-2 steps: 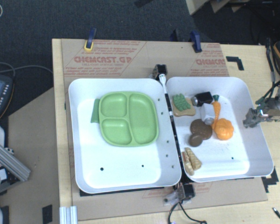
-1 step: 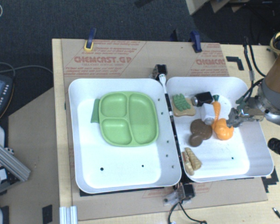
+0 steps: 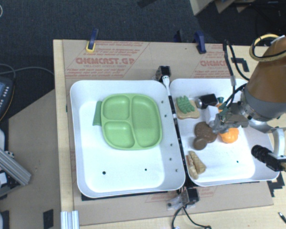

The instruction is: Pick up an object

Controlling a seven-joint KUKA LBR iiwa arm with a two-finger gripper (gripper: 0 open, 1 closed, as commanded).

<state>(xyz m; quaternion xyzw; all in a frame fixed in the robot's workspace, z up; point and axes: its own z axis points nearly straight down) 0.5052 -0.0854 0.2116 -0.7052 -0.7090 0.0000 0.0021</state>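
Two white bins sit on the bench; the right bin [image 3: 238, 173] holds the gripper [image 3: 218, 124]. Brown pieces [image 3: 203, 133] lie just beside it, an orange ball [image 3: 229, 135] touching; its grip state cannot be told.

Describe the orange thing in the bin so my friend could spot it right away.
Look in the right white bin, where the arm reaches in. Just beside the gripper lies a small round orange object. It is the only bright orange item there; its neighbours are brown lumps.
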